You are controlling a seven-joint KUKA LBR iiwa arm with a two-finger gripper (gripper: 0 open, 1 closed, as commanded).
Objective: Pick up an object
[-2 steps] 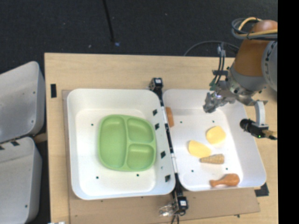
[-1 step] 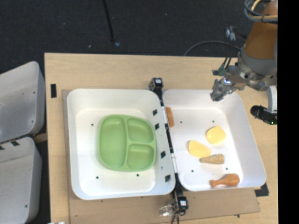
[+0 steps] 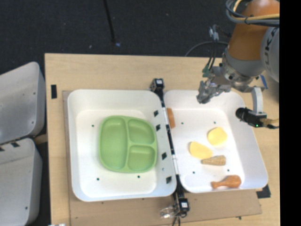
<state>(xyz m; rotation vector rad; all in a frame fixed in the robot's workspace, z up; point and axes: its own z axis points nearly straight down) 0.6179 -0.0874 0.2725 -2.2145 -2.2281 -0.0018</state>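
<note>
Two shallow white bins sit side by side on the wooden bench [image 3: 94,69] in front of you. The left bin [image 3: 87,105] holds a green divided plate [image 3: 128,143] with three compartments, lying flat near the middle.

The things you could pick up are all in the right bin [image 3: 188,108]. A small orange stick [image 3: 170,117] lies right against the bin's left wall, near the divider between the two bins. Out in the middle you see a round yellow piece [image 3: 217,136], and just beside it, towards the near-left, a second yellow piece [image 3: 200,150] with a more pointed outline. A speckled tan wedge [image 3: 214,161] lies just beside the second yellow piece, on its near side; you cannot tell whether the two touch. Closest to the bin's near rim lies an orange toy drumstick [image 3: 226,182], with its thick end pointing right.

The arm comes in from the right, its orange band above the wrist. The gripper [image 3: 203,98] hangs over the far edge of the right bin, angled down and left. It is well apart from every one of the five pieces. From this slant you cannot tell whether the gripper is spread or closed.
</note>
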